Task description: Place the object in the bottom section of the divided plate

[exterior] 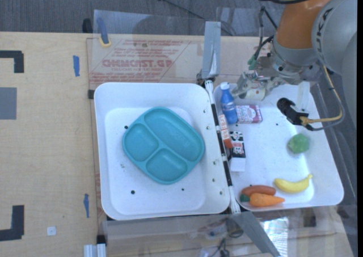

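White bin (323,137), end effector (253,84) above pink packet (249,114)

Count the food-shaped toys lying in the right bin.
4, possibly more hidden beneath the arm: a green ball-like piece near the right wall, a banana below it, and a carrot with a red sausage-like piece at the bottom edge.

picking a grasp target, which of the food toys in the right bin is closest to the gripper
The green round toy, alone mid-bin just below the gripper; the banana and carrot lie near the bin's bottom edge.
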Controlling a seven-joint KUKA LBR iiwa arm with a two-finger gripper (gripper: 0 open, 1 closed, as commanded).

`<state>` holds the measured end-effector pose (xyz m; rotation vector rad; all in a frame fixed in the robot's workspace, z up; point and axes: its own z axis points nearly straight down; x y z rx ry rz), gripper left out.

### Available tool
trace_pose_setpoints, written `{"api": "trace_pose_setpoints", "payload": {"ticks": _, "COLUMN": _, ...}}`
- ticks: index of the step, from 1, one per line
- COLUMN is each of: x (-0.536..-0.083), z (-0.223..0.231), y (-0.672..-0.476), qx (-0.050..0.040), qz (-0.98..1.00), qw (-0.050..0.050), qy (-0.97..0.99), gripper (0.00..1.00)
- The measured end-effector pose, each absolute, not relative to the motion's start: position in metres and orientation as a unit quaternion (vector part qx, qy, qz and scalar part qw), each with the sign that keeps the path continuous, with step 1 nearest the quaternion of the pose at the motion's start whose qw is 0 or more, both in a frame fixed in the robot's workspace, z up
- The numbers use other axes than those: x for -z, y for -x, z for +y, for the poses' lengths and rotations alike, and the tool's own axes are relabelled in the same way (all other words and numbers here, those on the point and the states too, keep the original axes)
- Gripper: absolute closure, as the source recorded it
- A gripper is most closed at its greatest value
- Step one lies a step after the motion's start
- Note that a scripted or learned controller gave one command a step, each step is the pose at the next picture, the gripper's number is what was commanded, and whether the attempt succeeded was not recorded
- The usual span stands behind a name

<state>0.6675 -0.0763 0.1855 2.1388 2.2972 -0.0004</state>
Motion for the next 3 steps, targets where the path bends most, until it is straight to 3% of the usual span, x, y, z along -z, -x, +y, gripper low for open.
{"api": "trace_pose_setpoints", "payload": {"ticks": 1, "x": -0.186, "z": -0.056, "y": -0.662, "qx": 0.0002, "qz": 0.736, "qw": 0.0, "qy": -0.677, "gripper": 1.0}}
{"api": "trace_pose_setpoints", "payload": {"ticks": 2, "x": -0.185, "z": 0.021, "y": -0.667, "qx": -0.0005, "qz": 0.647, "qw": 0.001, "qy": -0.763, "gripper": 1.0}}
{"api": "trace_pose_setpoints", "payload": {"ticks": 3, "x": -0.185, "z": 0.076, "y": -0.635, "qx": 0.0006, "qz": 0.746, "qw": -0.001, "qy": -0.666, "gripper": 1.0}}
